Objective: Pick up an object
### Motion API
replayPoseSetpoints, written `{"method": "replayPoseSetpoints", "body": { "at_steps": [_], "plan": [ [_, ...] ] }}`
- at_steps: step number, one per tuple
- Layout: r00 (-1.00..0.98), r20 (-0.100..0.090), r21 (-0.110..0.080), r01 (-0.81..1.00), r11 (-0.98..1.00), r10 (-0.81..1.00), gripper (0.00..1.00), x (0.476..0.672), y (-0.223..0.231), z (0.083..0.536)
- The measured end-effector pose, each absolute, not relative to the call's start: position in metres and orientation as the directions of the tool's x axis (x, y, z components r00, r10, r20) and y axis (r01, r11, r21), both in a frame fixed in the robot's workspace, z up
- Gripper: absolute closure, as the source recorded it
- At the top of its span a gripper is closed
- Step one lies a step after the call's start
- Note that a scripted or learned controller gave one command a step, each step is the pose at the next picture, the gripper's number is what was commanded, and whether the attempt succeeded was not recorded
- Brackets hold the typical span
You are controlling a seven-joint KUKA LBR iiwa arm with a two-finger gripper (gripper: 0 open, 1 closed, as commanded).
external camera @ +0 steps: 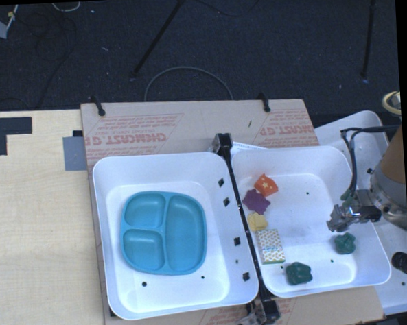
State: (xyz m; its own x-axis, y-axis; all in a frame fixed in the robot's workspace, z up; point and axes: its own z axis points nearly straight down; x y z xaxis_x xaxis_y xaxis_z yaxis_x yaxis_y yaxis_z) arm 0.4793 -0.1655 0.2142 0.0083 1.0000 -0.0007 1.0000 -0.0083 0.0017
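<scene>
White plastic makes up two shallow bins side by side in the middle of the frame. The left bin (102, 199) holds a blue divided plate (164, 232). The right bin (341, 158) holds several small objects: an orange piece (265, 185), a purple piece (256, 202) and a yellow piece (257, 222) near its left wall, a patterned card-like packet (270, 246) below them, a dark green lump (299, 273) at the lower middle, and a small teal object (344, 243) at the lower right.

The arm enters from the right edge, its gripper (339, 220) low over the right side of that bin, just above the teal object in the picture. Nothing is visibly held, so this looks like the approach step. Whether the gripper is spread or clenched cannot be told at this size. The next move likely calls for lining up over the teal object, descending, and closing around it.
</scene>
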Motion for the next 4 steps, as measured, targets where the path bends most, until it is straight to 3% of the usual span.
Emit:
{"method": "replayPoseSetpoints", "body": {
  "at_steps": [1,4],
  "plan": [
    [-0.001,0.000,0.002,1.000,0.001,1.000,1.00,0.480,-0.166,0.250],
    [-0.005,0.002,-0.003,1.000,0.005,1.000,1.00,0.481,-0.011,0.254]
  ]
}}
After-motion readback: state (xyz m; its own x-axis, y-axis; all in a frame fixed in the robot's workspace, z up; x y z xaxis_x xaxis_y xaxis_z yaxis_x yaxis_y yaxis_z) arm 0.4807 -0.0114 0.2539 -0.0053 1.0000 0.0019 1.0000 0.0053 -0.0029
